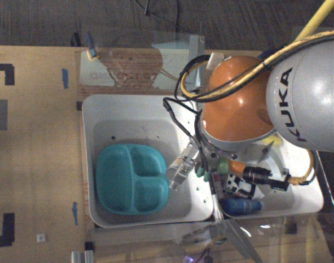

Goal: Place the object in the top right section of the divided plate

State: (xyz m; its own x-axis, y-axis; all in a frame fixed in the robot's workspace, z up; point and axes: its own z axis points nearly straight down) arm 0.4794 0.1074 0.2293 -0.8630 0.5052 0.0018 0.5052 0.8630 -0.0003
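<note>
A teal divided plate [131,178] with three sections lies in the left white bin [95,119], towards its front left. My gripper [176,176] hangs low just off the plate's right rim, beside the split between its two right-hand sections. It points down and to the left under the orange wrist band [238,100]. I make out no object at the gripper's tip. The plate's sections look bare.
The grey arm [306,92] and its cables cover most of the right bin [312,199]. A blue object [241,206], a green piece [202,171] and an orange piece [236,167] lie there by the wall between the bins. A clear panel [128,64] stands behind the left bin.
</note>
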